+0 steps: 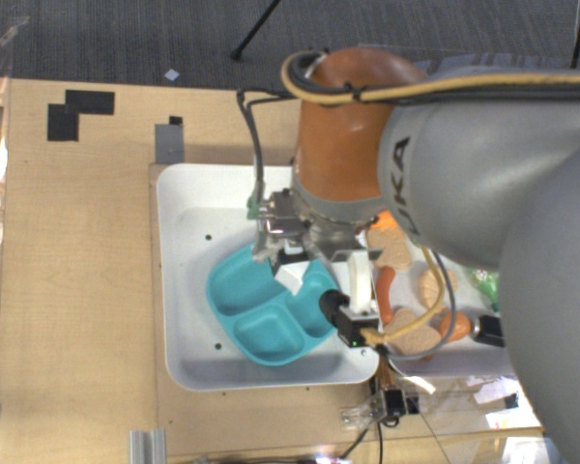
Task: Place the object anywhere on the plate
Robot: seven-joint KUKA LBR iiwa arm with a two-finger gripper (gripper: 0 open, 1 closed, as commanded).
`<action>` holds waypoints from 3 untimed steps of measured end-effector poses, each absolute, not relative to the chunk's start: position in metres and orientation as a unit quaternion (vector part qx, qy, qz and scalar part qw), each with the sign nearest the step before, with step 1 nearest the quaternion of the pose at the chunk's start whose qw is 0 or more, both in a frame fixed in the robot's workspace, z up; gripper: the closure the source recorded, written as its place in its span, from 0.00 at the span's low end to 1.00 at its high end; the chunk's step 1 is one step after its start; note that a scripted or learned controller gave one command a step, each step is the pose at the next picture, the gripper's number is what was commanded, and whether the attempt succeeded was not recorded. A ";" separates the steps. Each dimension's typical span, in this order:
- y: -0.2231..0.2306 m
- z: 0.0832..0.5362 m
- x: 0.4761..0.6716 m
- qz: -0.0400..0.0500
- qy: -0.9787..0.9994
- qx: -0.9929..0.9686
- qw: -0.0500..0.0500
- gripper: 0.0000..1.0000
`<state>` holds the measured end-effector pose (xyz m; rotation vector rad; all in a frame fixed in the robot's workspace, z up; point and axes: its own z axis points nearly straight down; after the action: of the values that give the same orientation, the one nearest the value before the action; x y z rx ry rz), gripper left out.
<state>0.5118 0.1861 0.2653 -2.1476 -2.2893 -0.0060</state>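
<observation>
A teal plate (256, 312) with divided compartments lies in the left white bin (188, 259), toward its right side. My gripper (288, 259) hangs straight over the plate's upper right part, under the orange wrist band. A small white piece (292, 277) shows just below the gripper, over the plate's right compartment; I cannot tell whether it is an object or part of the gripper. The arm hides the plate's far right edge.
The right bin (464, 356) holds several food-like items: a red sausage shape (385, 293), round tan pieces (427, 288), an orange piece (385, 225) and something green (485, 283). The arm covers most of that bin. Bare wooden bench lies to the left.
</observation>
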 end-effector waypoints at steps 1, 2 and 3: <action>0.181 0.265 0.513 -0.001 -0.727 -0.687 0.000 0.00; 0.182 0.276 0.515 -0.003 -0.730 -0.683 -0.001 1.00; 0.183 0.287 0.516 -0.004 -0.734 -0.679 -0.002 1.00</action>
<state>0.5164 0.1834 0.2871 -2.1372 -2.3075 -0.0128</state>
